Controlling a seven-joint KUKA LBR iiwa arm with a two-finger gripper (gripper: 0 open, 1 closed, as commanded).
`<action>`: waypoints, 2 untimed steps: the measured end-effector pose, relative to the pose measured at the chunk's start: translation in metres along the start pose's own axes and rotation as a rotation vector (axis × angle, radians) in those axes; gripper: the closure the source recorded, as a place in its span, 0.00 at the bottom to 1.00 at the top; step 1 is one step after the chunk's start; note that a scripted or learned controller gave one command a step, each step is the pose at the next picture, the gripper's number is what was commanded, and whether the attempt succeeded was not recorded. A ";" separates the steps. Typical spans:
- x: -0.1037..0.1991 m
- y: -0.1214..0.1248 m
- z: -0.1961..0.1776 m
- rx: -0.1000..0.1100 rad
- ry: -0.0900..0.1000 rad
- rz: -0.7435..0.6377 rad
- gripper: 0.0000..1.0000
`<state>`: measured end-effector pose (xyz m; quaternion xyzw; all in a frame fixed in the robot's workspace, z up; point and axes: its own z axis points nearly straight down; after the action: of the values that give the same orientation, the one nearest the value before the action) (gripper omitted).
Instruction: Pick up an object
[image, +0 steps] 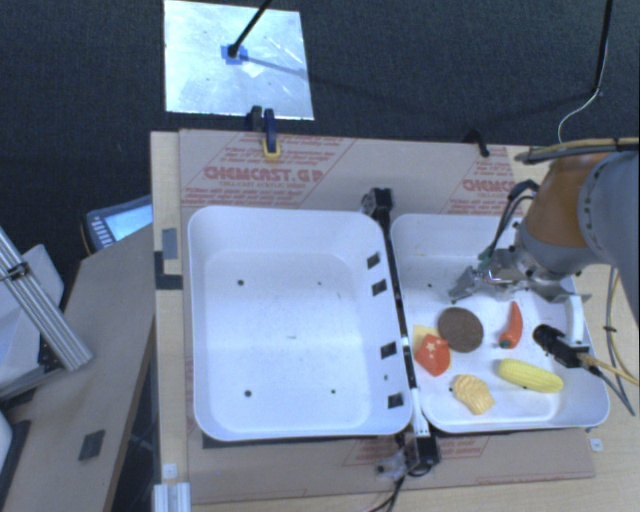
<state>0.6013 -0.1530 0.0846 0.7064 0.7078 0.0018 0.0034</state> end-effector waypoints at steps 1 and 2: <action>-0.057 0.037 -0.001 0.000 -0.003 0.003 0.00; -0.054 0.037 -0.012 0.000 -0.001 -0.004 1.00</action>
<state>0.6384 -0.2066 0.0968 0.7048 0.7094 0.0015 0.0036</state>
